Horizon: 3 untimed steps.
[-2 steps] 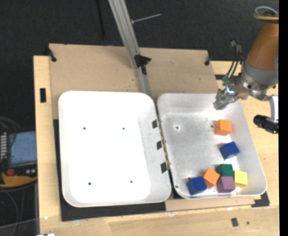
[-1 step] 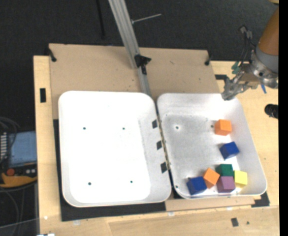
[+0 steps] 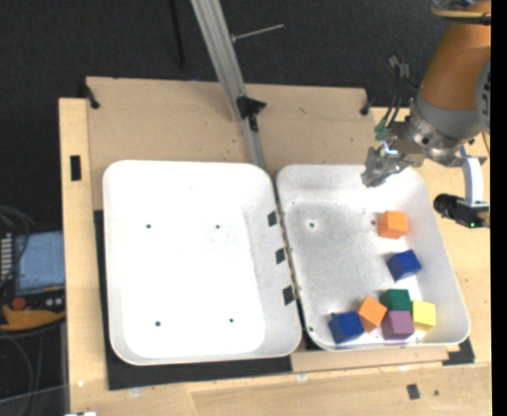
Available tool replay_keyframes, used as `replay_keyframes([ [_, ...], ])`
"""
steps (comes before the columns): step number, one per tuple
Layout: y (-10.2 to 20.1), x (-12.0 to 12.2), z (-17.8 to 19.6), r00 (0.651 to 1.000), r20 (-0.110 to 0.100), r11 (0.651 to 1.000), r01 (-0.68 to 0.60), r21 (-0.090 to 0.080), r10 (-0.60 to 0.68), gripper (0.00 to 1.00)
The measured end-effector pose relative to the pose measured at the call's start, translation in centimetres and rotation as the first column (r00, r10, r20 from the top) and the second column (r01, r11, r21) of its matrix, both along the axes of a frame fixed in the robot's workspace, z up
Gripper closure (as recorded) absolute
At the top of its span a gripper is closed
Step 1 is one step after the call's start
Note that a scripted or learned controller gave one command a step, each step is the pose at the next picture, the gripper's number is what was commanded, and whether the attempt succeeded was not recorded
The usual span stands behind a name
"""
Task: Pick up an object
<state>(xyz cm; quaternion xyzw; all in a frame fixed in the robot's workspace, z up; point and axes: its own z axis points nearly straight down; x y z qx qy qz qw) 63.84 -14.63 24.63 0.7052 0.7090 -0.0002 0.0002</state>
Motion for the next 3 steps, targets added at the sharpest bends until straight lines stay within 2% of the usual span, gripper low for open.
replay_keyframes([
  [2, 11.0, -0.5, 1.7, 1.000, 0.000, 1.000, -0.002, 0.003, 0.002, 1.00],
  [3, 16.5, -0.7, 0.3, 1.000, -0.001, 1.000, -0.001, 0.001, 0.001, 1.00],
])
